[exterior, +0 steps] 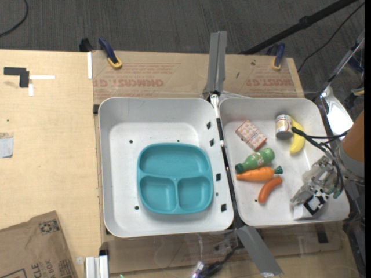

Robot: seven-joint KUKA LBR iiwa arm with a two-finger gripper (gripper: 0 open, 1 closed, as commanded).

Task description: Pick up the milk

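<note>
Bench top of pale wood, bearing a flattened cardboard sheet with red lettering, held by two blue-and-yellow clamps at its far edge. Floor: dark grey carpet, crossed by black cables. A brown cardboard box sits at the near left corner. Lighting even, no strong shadows.

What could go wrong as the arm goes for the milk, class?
1. The gripper sits in the near corner of the right bin, away from the milk; the sausage, carrot and bottle lie between and might get knocked.
2. The milk lies flat and askew, so a grab may slip.
</note>
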